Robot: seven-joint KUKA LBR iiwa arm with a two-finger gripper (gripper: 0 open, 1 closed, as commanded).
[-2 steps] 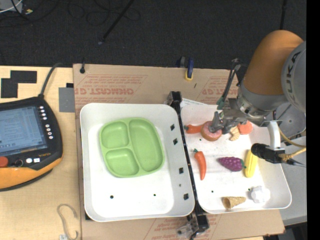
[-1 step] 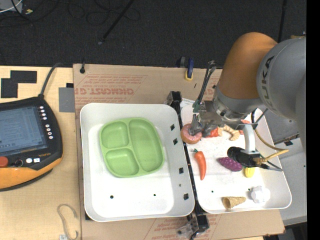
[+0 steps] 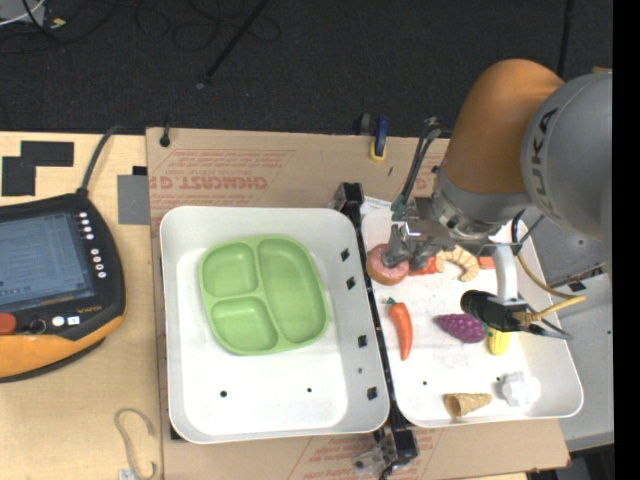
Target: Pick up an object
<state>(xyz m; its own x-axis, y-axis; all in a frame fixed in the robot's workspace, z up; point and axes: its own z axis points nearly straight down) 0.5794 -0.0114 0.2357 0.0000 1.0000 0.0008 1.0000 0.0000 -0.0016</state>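
Nearest the lens, the orange-banded arm [image 3: 500, 118] hangs its gripper [image 3: 405, 243] over the pink doughnut [image 3: 385, 265] at the right bin's [image 3: 560, 403] eleven o'clock, poised for a pick; whether its fingers are spread or pinching I cannot tell.

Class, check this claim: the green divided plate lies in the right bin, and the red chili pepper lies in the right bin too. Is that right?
Not quite. The camera view shows the green divided plate in the left bin, not the right. The red chili pepper does lie in the right bin.
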